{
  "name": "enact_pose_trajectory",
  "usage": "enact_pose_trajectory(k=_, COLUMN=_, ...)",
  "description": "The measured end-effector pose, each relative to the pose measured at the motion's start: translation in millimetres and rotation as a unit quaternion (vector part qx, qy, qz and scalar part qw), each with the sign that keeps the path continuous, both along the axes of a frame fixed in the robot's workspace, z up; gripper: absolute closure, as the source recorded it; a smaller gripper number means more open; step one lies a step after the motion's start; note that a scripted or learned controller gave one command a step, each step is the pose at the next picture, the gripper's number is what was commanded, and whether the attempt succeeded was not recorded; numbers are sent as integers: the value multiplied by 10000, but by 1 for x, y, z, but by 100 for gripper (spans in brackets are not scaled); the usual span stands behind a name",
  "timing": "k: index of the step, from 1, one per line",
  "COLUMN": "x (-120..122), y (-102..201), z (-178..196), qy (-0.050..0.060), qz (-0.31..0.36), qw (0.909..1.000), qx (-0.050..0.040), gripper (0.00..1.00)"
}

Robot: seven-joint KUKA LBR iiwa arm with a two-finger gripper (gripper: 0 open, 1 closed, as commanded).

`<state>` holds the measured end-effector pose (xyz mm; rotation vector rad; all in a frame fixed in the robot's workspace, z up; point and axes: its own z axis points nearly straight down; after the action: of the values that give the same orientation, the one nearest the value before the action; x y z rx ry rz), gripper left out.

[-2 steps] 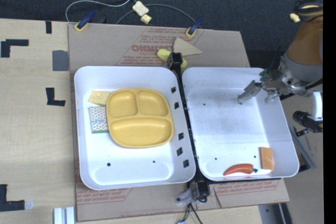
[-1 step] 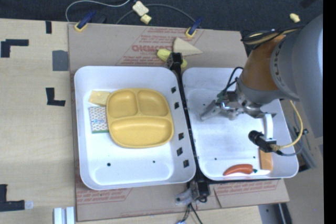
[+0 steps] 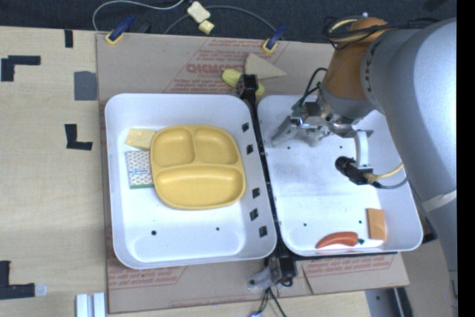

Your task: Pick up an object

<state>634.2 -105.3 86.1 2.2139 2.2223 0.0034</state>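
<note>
Bench: pale wood top point(image 3: 44, 182) with black tape marks, dark carpet beyond its far edge; a cardboard sheet point(image 3: 215, 59) lies under both bins.
Left bin point(image 3: 122, 234): holds a yellow divided plate point(image 3: 197, 165) near its middle; a pale yellow block point(image 3: 139, 138) and a patterned packet point(image 3: 138, 168) sit just beside the plate, by the bin's left wall.
Right bin point(image 3: 326, 193): an orange-red sausage-shaped piece point(image 3: 337, 240) and an orange block point(image 3: 376, 223) lie at its near right corner.
Arm point(image 3: 415, 100): reaches over the right bin's far right side.
Gripper point(image 3: 297, 126): low over the far left part of the right bin, well apart from both pieces; fingers spread, nothing between them.
Clutter: cables, blue clamps point(image 3: 119, 30) on the cardboard's far edge.
Writing: red print on the cardboard, too blurred to read.
</note>
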Motion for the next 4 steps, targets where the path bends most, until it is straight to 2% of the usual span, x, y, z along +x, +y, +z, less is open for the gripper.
enact_pose_trajectory(k=1, x=35, y=3, z=-1, qy=11, qz=-8, qw=10000, qx=4, gripper=0)
enact_pose_trajectory(k=2, x=35, y=-62, z=1, qy=4, qz=-29, qw=10000, qx=-4, gripper=0)
enact_pose_trajectory(k=3, x=27, y=-7, z=0, qy=11, qz=2, qw=10000, qx=4, gripper=0)
enact_pose_trajectory(k=4, x=9, y=11, z=0, qy=9, qz=-11, qw=10000, qx=-6, gripper=0)
